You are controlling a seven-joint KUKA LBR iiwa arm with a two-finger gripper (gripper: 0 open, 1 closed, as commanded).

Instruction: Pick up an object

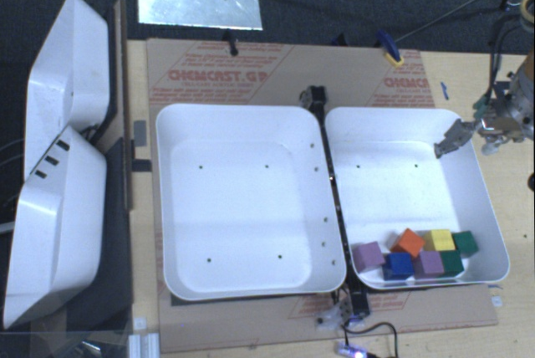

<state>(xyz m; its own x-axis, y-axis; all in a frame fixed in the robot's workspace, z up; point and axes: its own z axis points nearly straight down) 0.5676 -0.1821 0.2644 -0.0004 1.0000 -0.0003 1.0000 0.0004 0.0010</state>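
Gripper (456,139) sits at the right edge of the frame, over the upper right corner of the right bin (489,206), well apart from anything it could pick. One grey finger (451,138) juts leftward across the bin rim. Whether the pincer is spread or pressed together I cannot tell, as the view is too coarse there. Nothing visible between the fingers.

Candidate objects: a cluster of small blocks packed into the lower right corner of the right bin, touching or just beside each other.
- orange block (410,242), top of the cluster, tilted
- yellow block (440,241), just right of orange
- green block (465,243), far right, near the bin wall
- purple block (368,254), leftmost, slightly apart
- blue block (399,265), front row
- second purple block (430,263) (paler than the first), beside blue

Left bin (242,118) holds no blocks.

Step in hand, by my reading: approach, before any descent. The next move calls for travel toward the lower part of the frame, then lining up over one block. The purple block at the left looks easiest, having free space on its outer side; the others are crowded, so fingers may wedge against neighbours.
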